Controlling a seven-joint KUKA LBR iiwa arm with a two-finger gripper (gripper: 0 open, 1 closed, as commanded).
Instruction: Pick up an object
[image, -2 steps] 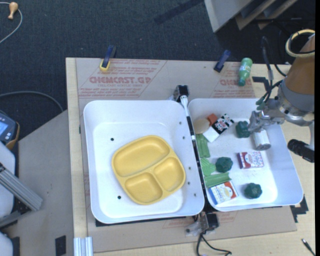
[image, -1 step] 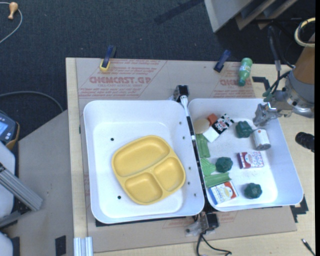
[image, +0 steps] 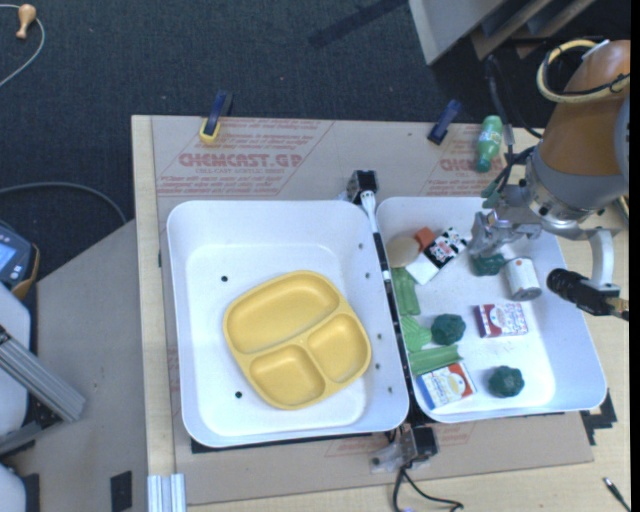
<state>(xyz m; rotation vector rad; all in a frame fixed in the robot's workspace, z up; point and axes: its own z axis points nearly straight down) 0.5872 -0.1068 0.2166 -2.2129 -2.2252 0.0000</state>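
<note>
Camera view: the two-finger hand hangs low over the right white bin, directly above a small dark-green lumpy object near the bin's far side. Contact and finger state cannot be told. The object is rounded, with no clear long axis.

The arm enters from the upper right, its orange band sitting high near the frame's corner above a grey wrist section. From there the wrist points down and to the left, toward the upper part of the right-hand bin. The end effector hangs low at the end of it, metallic and grey, close to the bin floor. Whether its fingers are spread or closed cannot be made out from this angle.
</note>
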